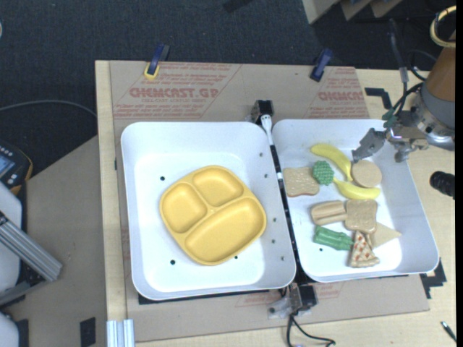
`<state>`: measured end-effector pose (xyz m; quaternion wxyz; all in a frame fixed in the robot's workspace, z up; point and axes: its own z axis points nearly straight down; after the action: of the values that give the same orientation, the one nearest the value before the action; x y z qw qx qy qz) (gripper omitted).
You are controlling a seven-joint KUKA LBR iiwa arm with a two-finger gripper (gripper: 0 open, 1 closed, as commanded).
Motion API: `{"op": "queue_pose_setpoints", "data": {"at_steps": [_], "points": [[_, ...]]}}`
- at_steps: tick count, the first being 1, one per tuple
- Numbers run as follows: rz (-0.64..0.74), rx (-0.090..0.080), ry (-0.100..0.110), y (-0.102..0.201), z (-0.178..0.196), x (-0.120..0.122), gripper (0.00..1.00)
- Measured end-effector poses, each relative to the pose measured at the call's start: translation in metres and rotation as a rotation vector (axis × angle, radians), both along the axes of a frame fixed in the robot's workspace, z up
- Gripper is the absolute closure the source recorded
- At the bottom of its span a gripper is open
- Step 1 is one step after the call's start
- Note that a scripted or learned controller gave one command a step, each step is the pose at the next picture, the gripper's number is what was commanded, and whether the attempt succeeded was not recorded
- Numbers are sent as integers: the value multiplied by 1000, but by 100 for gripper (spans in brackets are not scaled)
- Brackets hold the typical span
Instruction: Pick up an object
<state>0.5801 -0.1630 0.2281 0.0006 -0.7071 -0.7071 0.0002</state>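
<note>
Arm (pixel 441 85) in from the right, jaws (pixel 377 144) low over the right bin (pixel 412 215), just by the round tan cookie (pixel 366 173) and the 2 bananas (pixel 331 156); can't tell if jaws wide or narrow, nothing seen held. More toy food in that bin: green bumpy ball (pixel 323 172), toast (pixel 300 182), pizza slice (pixel 360 250), green pickle (pixel 331 238). Yellow 3-part plate (pixel 213 212) flat in the left bin (pixel 145 150), both bins side by side on the desk (pixel 116 107)
</note>
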Motion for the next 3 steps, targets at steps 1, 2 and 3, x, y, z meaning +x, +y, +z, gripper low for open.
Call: {"op": "queue_pose_setpoints", "data": {"at_steps": [1, 2, 3], "points": [[4, -4, -21, 33, 244, -54, 0], [2, -4, -8, 32, 245, -52, 100], [-4, 3, 12, 20, 135, -104, 100]]}}
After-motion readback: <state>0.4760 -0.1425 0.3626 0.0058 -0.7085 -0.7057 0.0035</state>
